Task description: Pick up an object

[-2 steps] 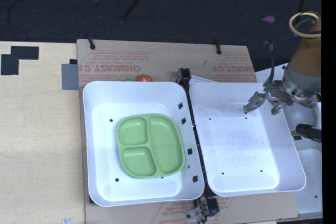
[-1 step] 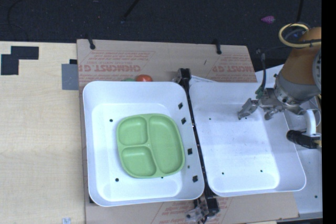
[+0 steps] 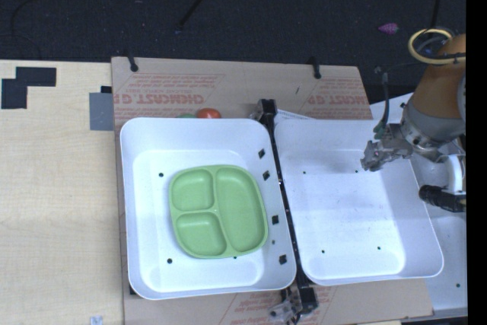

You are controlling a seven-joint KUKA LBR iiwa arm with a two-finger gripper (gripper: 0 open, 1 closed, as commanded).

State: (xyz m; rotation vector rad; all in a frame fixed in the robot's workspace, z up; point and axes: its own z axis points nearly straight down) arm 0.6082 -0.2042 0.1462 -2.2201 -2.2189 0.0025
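Only pickable obj w/ a clear view: a green divided plate (image 3: 218,211), three compartments, lying flat in the left bin (image 3: 144,156), roughly mid-floor, slightly toward the bin's near-right side. Judgement: looks like molded plastic, so prob. light, stiff, not fragile, but smooth and slippery. Lying flat it gives little to pinch from above; best bet is the raised outer rim or one of the ridges btw compartments, where two fingers can straddle a thin wall. A rim grab would likely tilt it as it lifts, since the weight hangs off one side; a ridge nearer the center should carry it more level. Compartments look bare.

Right bin (image 3: 358,240): white floor w/ a few small dark dots, no obj that I can make out. The two bins sit touching along a dark center divider.

Small red-orange item (image 3: 208,114) sits just behind the left bin's back wall, on the cardboard sheet (image 3: 228,87) under the bins, w/ a hint of green beside it; mostly hidden, can't ID it.

End effector (image 3: 377,156) hangs over the right bin's far-right corner, near the back wall, well apart from the plate. Too small and dark to read; can't tell its state. Nothing visibly held. Arm (image 3: 437,99) comes in from the right.
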